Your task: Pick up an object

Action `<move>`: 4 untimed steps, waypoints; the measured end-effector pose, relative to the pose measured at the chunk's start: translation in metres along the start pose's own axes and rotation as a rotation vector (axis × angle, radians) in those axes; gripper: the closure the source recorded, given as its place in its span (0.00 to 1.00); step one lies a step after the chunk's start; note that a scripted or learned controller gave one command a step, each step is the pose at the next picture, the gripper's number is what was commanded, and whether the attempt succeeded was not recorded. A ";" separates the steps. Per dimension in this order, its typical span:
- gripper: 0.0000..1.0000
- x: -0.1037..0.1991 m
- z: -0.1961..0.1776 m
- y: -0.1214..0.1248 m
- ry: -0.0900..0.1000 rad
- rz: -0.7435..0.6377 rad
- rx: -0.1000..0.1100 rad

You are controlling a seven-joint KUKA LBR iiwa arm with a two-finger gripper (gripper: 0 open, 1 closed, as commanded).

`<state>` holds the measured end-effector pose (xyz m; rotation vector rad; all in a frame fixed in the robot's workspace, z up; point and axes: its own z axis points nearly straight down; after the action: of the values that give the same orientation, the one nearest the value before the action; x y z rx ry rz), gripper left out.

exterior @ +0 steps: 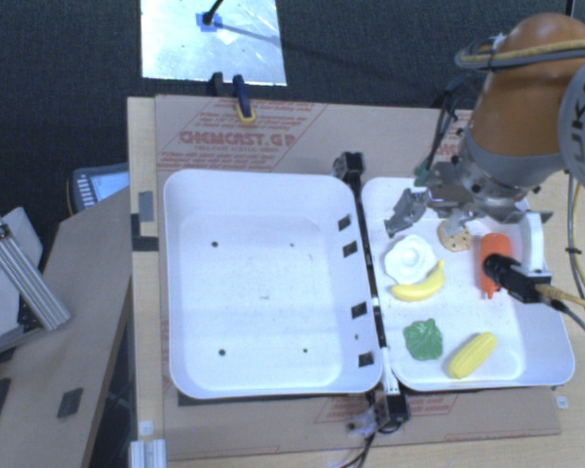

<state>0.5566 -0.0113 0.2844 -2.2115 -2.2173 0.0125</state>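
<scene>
Cardboard point(239, 136) at upper centre reads "CHEMCAST"; the rest is unclear. Gripper point(406, 213) hovers above the fried egg point(409, 257) in the right bin point(556, 359); its grip state cannot be told.

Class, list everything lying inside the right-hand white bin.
The right-hand white bin holds a white fried-egg toy, yellow banana, green lumpy toy, yellow corn cob, orange piece and tan biscuit, partly arm-covered.

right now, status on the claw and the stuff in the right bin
Claw low over right bin's upper left, holding nothing seen. Fried egg, banana, broccoli, corn, carrot, cookie all loose. Nothing blocking.
</scene>
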 end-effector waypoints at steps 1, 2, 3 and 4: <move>0.00 -0.015 -0.110 0.069 -0.003 -0.003 -0.025; 0.00 0.025 -0.033 0.022 -0.001 -0.003 -0.011; 0.00 -0.076 0.030 -0.007 -0.002 0.007 -0.011; 0.00 -0.011 0.012 -0.052 0.000 -0.005 -0.012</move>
<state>0.5049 -0.0226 0.2728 -2.2121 -2.2287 -0.0016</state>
